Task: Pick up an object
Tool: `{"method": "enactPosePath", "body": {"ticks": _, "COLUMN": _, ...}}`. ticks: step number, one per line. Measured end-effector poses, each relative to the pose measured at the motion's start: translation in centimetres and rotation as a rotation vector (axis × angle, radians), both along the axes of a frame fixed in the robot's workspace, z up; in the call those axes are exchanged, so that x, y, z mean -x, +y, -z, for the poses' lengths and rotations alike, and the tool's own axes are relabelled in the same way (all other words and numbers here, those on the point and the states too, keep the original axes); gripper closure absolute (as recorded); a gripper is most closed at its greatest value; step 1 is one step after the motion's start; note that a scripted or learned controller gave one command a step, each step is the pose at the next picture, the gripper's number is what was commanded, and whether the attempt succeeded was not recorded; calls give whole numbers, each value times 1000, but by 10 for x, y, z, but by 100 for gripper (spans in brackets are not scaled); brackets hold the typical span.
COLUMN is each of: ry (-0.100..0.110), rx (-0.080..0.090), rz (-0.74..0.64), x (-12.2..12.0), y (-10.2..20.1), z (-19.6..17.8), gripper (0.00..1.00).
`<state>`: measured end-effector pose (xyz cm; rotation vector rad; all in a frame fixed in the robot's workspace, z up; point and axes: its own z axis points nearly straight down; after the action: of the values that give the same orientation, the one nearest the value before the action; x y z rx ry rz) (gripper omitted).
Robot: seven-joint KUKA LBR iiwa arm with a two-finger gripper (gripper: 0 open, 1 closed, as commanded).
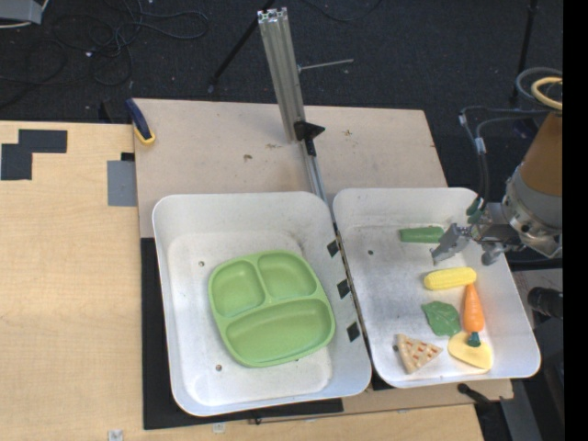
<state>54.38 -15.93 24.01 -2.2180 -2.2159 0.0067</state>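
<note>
While the claw (457, 240) hovers, grip state impossible to tell, the yellow corn (449, 278) lies just below it; long axis crosswise.

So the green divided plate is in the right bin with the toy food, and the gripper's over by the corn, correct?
Not quite. The camera view shows the green divided plate in the left bin, alone. The toy food, including the corn, lies in the right bin, and the gripper is indeed over there, just above the corn.
</note>
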Motion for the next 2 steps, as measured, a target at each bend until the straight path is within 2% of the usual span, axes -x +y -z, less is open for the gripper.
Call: {"method": "enactPosePath", "body": {"ticks": 2, "ry": 2, "rx": -1, "rz": 0, "x": 13, "y": -9, "z": 113, "gripper": 0}}
